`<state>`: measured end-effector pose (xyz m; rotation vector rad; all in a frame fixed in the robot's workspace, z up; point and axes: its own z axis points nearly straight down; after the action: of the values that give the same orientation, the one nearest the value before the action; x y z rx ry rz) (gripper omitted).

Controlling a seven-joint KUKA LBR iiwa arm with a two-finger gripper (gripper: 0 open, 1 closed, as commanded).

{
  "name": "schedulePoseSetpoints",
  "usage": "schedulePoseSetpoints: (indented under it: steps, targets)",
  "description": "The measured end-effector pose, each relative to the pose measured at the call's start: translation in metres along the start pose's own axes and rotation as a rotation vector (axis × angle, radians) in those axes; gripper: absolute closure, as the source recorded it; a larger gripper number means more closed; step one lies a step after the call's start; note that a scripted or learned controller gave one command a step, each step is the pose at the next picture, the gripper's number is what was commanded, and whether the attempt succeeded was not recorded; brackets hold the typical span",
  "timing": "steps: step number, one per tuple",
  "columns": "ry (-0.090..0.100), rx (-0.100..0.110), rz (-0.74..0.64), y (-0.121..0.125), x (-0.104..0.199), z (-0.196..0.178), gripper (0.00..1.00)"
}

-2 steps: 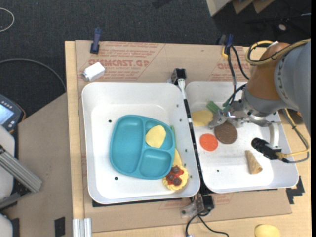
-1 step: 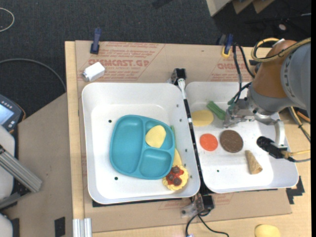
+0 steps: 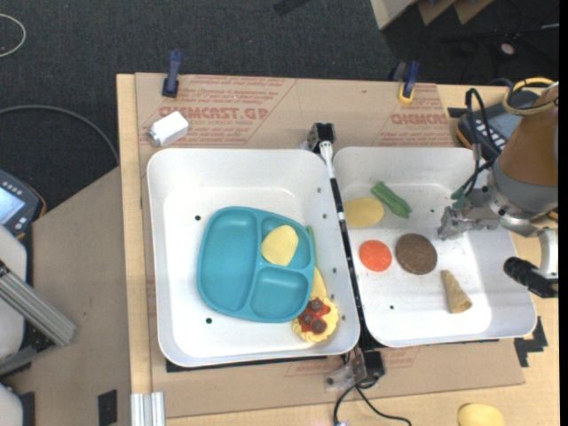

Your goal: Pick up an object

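Camera view places the pincer [image 3: 454, 220] over the right bin [image 3: 497, 322], toward its 3 o'clock side, with metal fingers reaching toward 9 o'clock; whether anything is gripped, or how wide the fingers stand, cannot be told, since the parts are small and blurred against the white wall.

Nearest to it, just at 7 o'clock, a brown disc [image 3: 415, 253] lies flat on the bin floor. It is judged to be light, stiff toy food, low in profile, so it would best be taken across its rim, with the fingers pressed close to the floor. Beside the disc at 9 o'clock an orange-red round piece [image 3: 375, 256] is seen, probably light and smooth, likely to slip. At 5 o'clock from the disc a tan cone [image 3: 456, 292] lies on its side; its taper is expected to squeeze out of a grip unless it is held near the wide end. Further toward 10 o'clock a yellow piece [image 3: 364, 211] and a green pod [image 3: 390, 199] lie touching or nearly so; which cannot be settled.

In the left bin [image 3: 173, 309] a blue divided plate [image 3: 235, 264] carries another yellow item [image 3: 280, 245]. At the plate's 5 o'clock edge a yellow thing with red bits [image 3: 316, 318] is partly tucked under it.
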<state>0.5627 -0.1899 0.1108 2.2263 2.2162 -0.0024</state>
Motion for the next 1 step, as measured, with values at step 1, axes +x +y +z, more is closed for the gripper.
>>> schedulePoseSetpoints:
  steps: [1]
  targets:
    - [0.001,0.000,-0.005,0.0012,0.0034,0.0010,0.00]
